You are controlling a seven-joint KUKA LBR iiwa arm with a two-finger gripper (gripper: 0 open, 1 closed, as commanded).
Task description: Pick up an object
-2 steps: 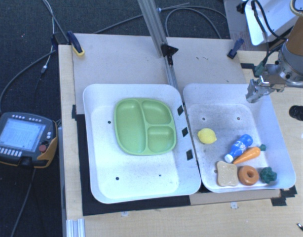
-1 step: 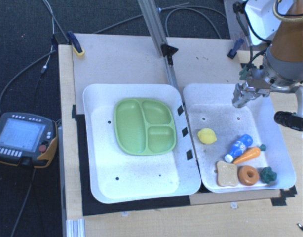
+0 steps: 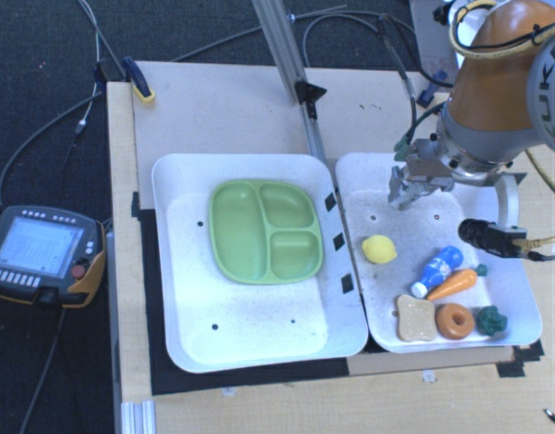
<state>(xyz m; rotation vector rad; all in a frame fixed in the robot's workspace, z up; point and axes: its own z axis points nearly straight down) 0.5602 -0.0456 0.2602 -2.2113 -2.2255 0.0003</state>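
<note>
In the right bin (image 3: 377,181) lie a yellow lemon (image 3: 380,250), a blue and white bottle (image 3: 438,270), an orange carrot (image 3: 453,284), a slice of bread (image 3: 415,320), a brown doughnut (image 3: 456,320) and a green broccoli piece (image 3: 491,319). My gripper (image 3: 403,193) hangs over the upper part of that bin, above and a little right of the lemon, pointing down. Nothing shows between its fingers.
The left bin (image 3: 183,333) holds a green divided plate (image 3: 265,231). A metal pole (image 3: 282,34) rises at the back between the bins. A teach pendant (image 3: 42,256) lies off the bench to the left. A blue and yellow tool (image 3: 138,80) sits at the bench's back left corner.
</note>
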